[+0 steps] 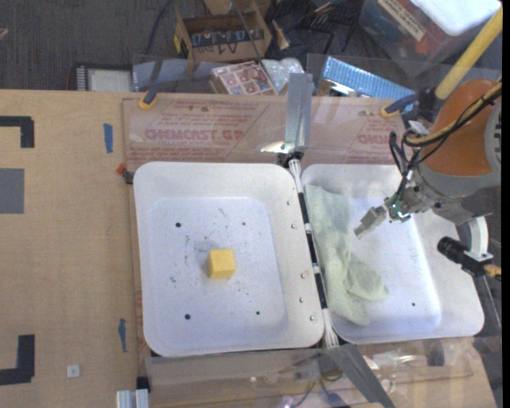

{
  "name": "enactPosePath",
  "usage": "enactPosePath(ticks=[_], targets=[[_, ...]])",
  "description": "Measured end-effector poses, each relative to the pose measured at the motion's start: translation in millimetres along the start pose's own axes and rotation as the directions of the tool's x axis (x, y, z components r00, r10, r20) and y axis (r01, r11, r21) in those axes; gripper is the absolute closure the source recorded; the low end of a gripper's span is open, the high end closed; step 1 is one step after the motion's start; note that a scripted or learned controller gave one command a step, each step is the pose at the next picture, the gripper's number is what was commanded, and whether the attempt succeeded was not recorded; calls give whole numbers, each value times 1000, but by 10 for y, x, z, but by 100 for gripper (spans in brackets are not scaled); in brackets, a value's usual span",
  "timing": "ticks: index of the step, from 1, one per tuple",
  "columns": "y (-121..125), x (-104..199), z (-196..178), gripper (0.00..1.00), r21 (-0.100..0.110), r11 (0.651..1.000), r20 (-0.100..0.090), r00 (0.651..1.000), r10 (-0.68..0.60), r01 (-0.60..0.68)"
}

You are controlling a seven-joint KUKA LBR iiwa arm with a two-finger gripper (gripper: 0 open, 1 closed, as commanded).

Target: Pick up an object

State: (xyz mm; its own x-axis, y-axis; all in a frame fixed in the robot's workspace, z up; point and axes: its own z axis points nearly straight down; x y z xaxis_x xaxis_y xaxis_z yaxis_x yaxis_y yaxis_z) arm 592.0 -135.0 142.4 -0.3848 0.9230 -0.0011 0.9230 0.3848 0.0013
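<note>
Wooden desk carries two white bins side by side. Left bin holds a small yellow block near its middle; right bin holds a pale green cloth along its left wall. Grey arm hangs over the right bin, its claw just above the cloth; whether it is parted I cannot tell, though it seems to carry nothing. Approach looks in hand; next comes a descent onto the cloth.

A robotics lab: a plywood bench with black tape markers, two white bins, an industrial arm, and loose cables and boxes behind.
</note>
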Motion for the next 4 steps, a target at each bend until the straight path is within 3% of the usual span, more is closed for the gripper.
enactPosePath(ticks=[1, 4], targets=[[198, 748, -430, 0, -2, 990, 1, 990, -143, 143], [196, 745, -430, 0, -2, 990, 1, 990, -143, 143]])
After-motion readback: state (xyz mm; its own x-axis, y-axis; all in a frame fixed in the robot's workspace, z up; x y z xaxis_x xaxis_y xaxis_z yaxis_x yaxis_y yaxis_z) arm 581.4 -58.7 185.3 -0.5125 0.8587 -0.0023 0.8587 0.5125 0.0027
